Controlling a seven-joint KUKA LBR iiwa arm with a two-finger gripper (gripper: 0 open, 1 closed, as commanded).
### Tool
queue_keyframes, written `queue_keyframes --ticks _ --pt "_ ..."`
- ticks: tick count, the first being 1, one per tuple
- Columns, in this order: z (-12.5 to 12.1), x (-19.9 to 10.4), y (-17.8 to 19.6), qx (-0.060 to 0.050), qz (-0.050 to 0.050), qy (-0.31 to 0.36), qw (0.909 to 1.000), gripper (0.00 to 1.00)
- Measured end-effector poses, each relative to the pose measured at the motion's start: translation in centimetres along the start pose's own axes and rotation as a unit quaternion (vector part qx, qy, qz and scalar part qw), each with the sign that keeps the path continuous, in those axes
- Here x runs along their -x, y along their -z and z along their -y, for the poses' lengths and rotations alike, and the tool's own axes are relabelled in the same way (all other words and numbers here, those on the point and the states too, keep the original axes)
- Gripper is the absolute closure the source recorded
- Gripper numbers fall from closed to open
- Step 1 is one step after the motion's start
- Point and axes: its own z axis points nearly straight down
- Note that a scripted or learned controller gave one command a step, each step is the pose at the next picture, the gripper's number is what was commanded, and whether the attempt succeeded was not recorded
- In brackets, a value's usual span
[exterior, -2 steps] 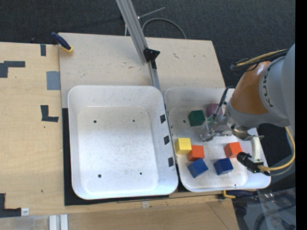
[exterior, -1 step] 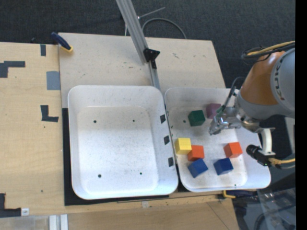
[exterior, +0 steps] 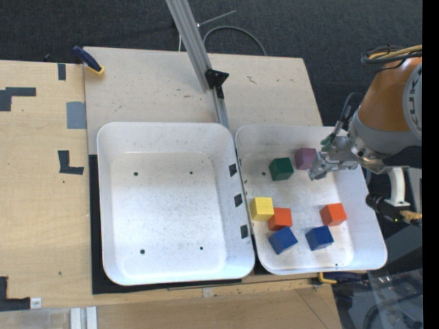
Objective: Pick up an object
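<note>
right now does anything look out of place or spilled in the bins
Nothing stands out. All seven blocks sit inside the right bin; the yellow block touches an orange block, and none has spilled. The tool hangs beside the purple block.

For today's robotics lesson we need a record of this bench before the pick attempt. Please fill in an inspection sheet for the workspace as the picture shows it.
Surface: wooden bench bearing a left white bin and a right white bin, side by side.
Job's things: in the right bin, a green cube, purple cube, yellow cube, two orange cubes and two blue cubes.
Clutter: blue and yellow clamp at the bench's far left corner; tape marks.
Grippers: gripper low beside the purple cube; jaws too unclear to judge.
Cables: thin cable loop beyond the bench; wires by the arm.
Surroundings: slanted metal rail, dark carpet.
</note>
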Motion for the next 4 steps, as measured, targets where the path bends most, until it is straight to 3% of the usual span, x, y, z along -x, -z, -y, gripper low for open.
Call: queue_keyframes --ticks 1,4 --pt "0.2 0.0 6.3 0.001 0.0 0.0 1.0 1.0" --pt "3.0 -16.5 3.1 -0.004 -0.001 0.003 1.0 1.0"
